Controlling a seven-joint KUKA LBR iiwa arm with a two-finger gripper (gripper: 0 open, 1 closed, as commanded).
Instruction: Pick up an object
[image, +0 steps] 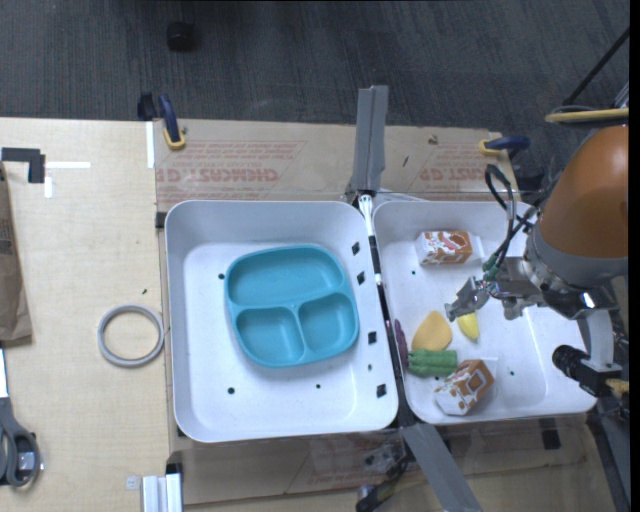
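Observation:
The right bin (530, 370) holds several small items. A white and orange packet (445, 246) lies at its back. A yellow wedge (431, 330), a green piece (432, 362) and a white and orange box (464, 387) sit near its front left. My gripper (469, 302) hangs low over the bin's middle, at the end of the grey wrist reaching in from the right. A small yellow piece (467, 326) sits right at the gripper's tip; I cannot tell whether it is held or just lying beneath.
The left bin (190, 330) holds a blue divided plate (292, 304). A grey ring (130, 334) lies on the wooden bench to the left, with scissors (15, 450) at the front left edge. A grey bar (368, 140) rises between the bins at the back.

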